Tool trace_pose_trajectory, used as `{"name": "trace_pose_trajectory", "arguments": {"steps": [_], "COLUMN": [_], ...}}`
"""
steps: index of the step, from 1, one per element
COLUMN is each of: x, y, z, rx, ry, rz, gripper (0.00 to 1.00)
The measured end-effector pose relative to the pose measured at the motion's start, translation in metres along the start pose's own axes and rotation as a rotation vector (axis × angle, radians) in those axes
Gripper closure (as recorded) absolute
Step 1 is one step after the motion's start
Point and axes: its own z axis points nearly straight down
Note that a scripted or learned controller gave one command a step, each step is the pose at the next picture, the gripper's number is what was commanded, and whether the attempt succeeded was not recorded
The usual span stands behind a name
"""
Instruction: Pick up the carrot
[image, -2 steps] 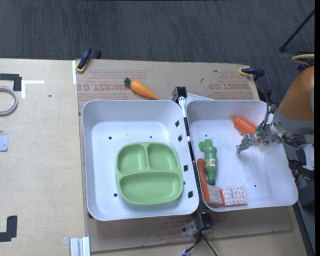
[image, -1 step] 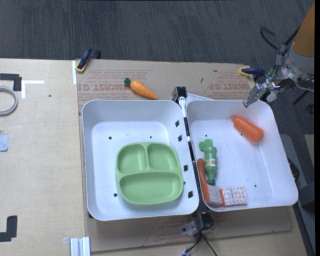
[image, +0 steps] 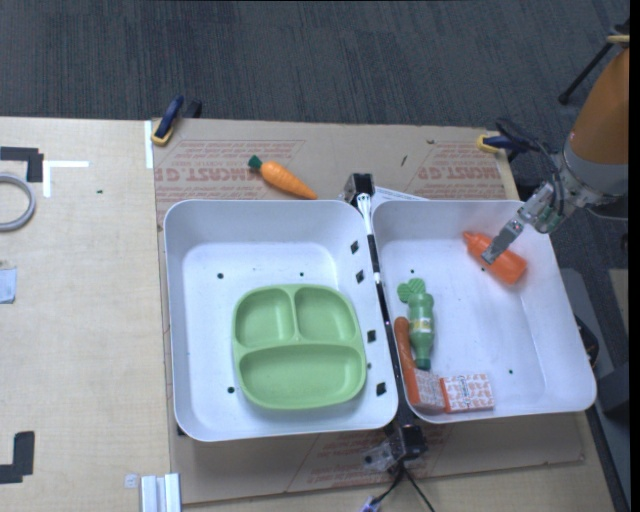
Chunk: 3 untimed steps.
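The carrot (image: 283, 178) lies outside both bins, on the cardboard (image: 330, 150) behind the left bin (image: 190, 330), its green top pointing left and its orange tip pointing right toward the clip (image: 360, 186) between the bins. It is well apart from the pincer (image: 500, 247), which is over the back part of the right bin (image: 560, 330), right above an orange object (image: 503, 260) lying there. The pincer looks to be touching or just over that object, but whether its fingers are parted or closed cannot be made out.

The left bin holds a green divided plate (image: 298, 345). In the right bin, near its left wall, lie a green bottle (image: 419, 322), a long orange-red piece (image: 406, 365) beside it, and a small printed box (image: 466, 392) toward the front.

Both bins sit on a sheet of cardboard with red printing, laid on a pale wooden bench (image: 80, 350). Clamps (image: 167, 120) hold the cardboard at its back corners. On the bench's left part are black tape marks (image: 22, 160), a white ring (image: 16, 200) and a white tape cross. Beyond the bench is a dark grey carpet (image: 330, 50).

The arm (image: 600, 130) enters from the upper right, its orange band high at the edge, the grey wrist below it slanting down and left to the pincer.
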Motion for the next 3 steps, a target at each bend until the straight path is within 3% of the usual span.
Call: {"name": "trace_pose_trajectory", "arguments": {"steps": [1, 2, 3], "x": [-0.001, 0.073, 0.052], "y": [0.0, 0.013, -0.047], "z": [-0.01, 0.09, -0.014], "rx": [-0.002, 0.0, -0.001], "ry": [-0.003, 0.0, -0.002], "rz": [0.003, 0.037, 0.088], "gripper": [1.0, 1.0, 1.0]}}
